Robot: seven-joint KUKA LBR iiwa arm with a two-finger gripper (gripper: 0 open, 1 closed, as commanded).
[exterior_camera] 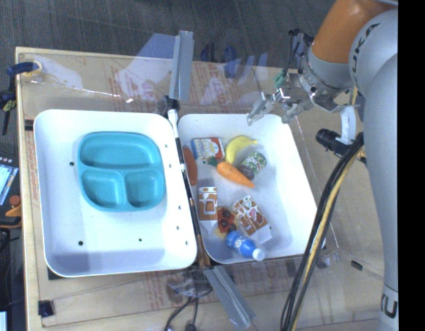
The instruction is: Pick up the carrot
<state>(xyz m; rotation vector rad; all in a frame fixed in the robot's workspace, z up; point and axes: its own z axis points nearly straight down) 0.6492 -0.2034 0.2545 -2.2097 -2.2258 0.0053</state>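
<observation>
Probably a lab: taped bench (95, 74), cables (323, 219).

Arm (364, 40) cut off at top edge, package (207, 147) label too small to read

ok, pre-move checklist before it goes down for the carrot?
1. Carrot in view in the right bin: ok.
2. Gripper free of any load: ok, fingers spread with nothing between them.
3. Gripper over the carrot: not ok, it sits at the bin's far rim, off toward the arm side.
4. Room around the carrot: not ok, the banana and small can crowd its far side.
5. Carrot lying flat: cannot tell, its leafy end seems to rest against the neighbours.
6. Blue divided plate in the left bin out of the path: ok.
</observation>
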